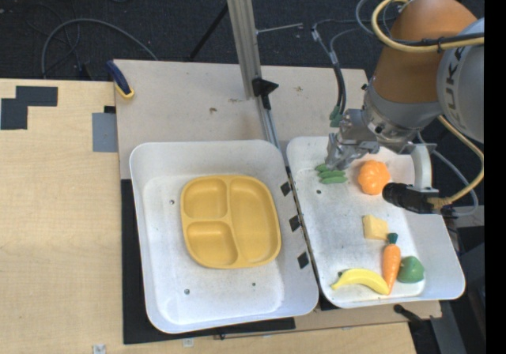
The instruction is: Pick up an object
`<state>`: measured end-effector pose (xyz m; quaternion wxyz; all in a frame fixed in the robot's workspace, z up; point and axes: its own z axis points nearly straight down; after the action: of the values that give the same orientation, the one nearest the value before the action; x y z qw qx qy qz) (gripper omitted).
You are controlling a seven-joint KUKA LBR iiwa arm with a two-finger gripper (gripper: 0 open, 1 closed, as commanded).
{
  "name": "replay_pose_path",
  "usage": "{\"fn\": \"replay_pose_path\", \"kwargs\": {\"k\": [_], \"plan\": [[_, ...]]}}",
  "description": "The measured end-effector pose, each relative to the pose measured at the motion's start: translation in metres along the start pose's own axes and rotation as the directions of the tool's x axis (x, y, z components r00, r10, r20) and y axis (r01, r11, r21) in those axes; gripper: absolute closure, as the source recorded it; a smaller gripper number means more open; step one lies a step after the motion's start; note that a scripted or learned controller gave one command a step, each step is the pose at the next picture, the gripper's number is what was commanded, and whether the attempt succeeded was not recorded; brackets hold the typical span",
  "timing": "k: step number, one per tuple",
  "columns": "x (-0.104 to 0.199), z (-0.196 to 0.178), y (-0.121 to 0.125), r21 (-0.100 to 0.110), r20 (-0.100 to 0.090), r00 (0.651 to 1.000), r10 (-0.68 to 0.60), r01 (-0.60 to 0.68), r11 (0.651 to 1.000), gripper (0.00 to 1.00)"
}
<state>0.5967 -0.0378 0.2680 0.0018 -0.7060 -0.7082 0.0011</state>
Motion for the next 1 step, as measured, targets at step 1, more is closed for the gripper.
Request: {"fn": "replay_pose_path", "kwargs": {"k": [1], "plan": [[0.0532, 0.0035, -0.0085, 0.001, 0.001, 1.0, 0.001, -0.001, 1.0, 1.0]]}}
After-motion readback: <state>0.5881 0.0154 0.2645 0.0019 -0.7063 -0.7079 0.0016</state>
